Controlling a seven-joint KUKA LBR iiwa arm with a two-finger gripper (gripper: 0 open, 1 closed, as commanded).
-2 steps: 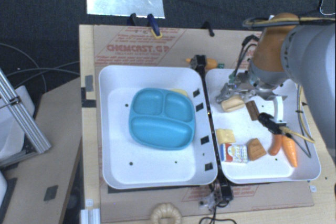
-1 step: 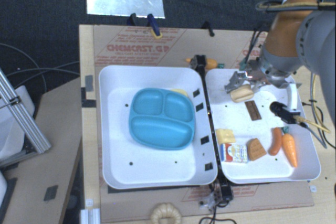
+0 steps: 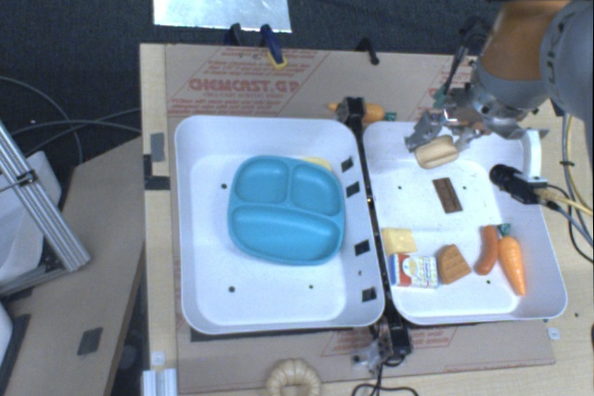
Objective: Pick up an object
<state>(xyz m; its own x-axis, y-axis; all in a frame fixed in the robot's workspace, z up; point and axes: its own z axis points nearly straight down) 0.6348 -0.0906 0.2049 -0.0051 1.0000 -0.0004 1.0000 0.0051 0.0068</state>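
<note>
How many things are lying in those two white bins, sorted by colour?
Blue: 1, the blue divided plastic tray
Orange: 2, the two orange toy carrots
Brown or tan: 3, bread-like roll, dark brown bar, brown wedge
Yellow: 1, cheese-like block
White: 1, small printed carton
Total: 8

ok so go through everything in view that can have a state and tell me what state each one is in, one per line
End effector: over the right bin's far end, a tan bread roll at its fingertips.
Bread roll: raised or resting, cannot tell.
Blue divided plate: flat in the left bin.
Carrots: lying side by side, right bin.
Milk carton: on its side.
Chocolate bar: lying flat.
Cheese wedge: flat, beside the carton.
</note>
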